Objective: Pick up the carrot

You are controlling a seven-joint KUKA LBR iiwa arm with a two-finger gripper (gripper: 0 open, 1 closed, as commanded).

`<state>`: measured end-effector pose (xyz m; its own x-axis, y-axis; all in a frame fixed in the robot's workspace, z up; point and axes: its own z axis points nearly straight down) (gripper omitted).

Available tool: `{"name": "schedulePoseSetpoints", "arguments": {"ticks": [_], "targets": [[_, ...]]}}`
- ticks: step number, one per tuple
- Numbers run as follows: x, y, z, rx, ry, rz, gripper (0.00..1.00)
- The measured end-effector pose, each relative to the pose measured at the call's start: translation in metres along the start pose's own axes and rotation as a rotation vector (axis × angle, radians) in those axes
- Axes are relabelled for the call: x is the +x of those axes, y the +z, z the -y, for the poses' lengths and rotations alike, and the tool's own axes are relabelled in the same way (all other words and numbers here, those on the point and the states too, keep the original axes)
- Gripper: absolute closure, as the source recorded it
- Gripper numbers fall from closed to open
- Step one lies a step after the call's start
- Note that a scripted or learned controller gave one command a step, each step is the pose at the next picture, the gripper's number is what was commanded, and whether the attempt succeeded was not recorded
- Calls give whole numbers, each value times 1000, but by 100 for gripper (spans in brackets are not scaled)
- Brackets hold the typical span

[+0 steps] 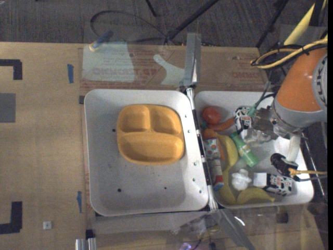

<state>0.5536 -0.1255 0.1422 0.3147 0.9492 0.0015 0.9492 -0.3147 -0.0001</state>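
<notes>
The carrot (223,124) is a small orange piece lying in the right bin (307,191), near its upper left corner, just below a red tomato (210,113). My gripper (256,132) hangs low over the middle of that bin, to the right of the carrot and apart from it. It is beside a cow-patterned toy (242,119) and above a green bottle (245,154). The grey wrist and orange band (304,85) rise behind it at the right.
The right bin also holds two bananas (229,151) (254,195), a printed carton (213,160), a white crumpled item (240,180) and a second cow-patterned toy (279,184). An orange divided plate (151,133) sits in the left bin (104,181).
</notes>
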Motion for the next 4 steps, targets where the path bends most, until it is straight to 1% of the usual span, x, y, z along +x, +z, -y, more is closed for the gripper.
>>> {"name": "schedulePoseSetpoints", "arguments": {"ticks": [1,2,3,4], "targets": [[29,-119,-81,-3,162,2,100],[65,-120,-88,-3,334,2,100],[80,-144,-73,0,-111,1,100],[159,-129,-67,-2,36,1,100]]}}
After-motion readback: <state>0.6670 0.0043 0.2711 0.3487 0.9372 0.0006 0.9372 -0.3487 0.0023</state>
